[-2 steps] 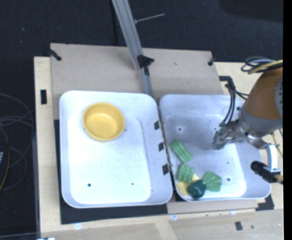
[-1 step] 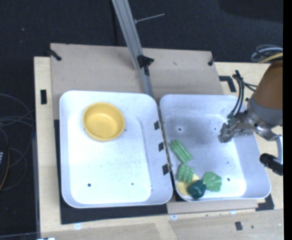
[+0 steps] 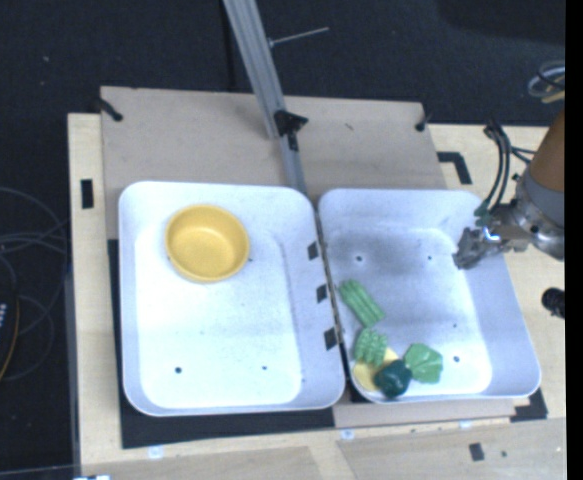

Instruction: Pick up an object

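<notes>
gripper (image 3: pixel 471 246) at right bin's (image 3: pixel 411 218) right edge, grip state unclear, nothing visibly held. green toys (image 3: pixel 383 343) clustered lower centre; yellow bowl (image 3: pixel 207 243) alone upper left.

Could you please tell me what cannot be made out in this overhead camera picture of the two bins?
- The tool: too small and blurred in the camera view to tell how its fingers stand.
- The arm: cut off by the view's right side.
- The yellow piece in the right bin: largely covered by the green toys and the dark green ball, so its shape is unclear.
</notes>
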Motion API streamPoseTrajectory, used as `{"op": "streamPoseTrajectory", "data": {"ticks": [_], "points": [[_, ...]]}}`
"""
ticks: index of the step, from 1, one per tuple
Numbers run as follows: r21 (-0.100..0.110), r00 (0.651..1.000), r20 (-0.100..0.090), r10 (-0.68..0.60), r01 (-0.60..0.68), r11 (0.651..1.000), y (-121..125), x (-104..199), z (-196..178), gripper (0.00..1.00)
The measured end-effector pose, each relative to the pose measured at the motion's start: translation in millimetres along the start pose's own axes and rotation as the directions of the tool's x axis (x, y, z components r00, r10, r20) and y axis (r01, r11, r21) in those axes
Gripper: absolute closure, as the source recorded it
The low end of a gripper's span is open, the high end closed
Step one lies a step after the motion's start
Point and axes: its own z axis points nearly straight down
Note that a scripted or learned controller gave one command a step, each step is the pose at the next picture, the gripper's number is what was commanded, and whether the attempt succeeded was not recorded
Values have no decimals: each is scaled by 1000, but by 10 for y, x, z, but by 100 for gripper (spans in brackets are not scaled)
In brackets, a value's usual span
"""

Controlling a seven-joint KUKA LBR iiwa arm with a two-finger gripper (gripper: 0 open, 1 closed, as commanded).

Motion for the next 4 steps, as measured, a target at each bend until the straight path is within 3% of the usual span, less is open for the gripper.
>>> {"op": "streamPoseTrajectory", "data": {"ticks": [1, 4], "points": [[0, 1000, 0, -1, 1, 1000, -10, 91, -557, 100], [4, 1000, -2, -5, 5, 1000, 321, 1638, -587, 100]]}}
